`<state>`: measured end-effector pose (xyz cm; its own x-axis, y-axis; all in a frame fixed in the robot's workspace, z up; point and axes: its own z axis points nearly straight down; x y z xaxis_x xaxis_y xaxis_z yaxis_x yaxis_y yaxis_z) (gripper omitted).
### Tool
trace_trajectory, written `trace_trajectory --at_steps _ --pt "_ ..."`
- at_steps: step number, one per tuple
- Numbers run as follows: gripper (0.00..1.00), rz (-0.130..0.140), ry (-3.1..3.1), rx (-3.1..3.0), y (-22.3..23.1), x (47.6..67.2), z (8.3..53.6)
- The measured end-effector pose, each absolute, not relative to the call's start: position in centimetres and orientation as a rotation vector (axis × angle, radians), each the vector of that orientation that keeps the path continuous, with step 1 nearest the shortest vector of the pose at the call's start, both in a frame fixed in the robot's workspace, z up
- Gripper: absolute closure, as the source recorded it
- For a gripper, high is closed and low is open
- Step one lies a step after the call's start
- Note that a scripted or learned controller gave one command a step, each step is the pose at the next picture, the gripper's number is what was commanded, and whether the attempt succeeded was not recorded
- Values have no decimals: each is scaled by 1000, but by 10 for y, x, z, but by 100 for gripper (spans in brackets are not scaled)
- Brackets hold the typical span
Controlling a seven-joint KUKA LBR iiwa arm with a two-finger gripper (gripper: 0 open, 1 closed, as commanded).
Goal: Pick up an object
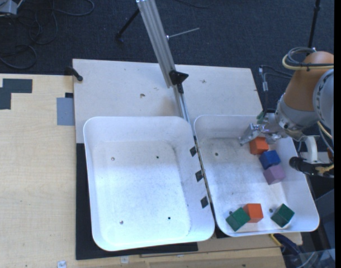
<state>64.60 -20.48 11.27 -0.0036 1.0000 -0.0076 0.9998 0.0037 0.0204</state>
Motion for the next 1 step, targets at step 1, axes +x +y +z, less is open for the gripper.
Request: trace_trajectory --at_steps 1 --pt "0 15 2211 2204 -205 646 113"
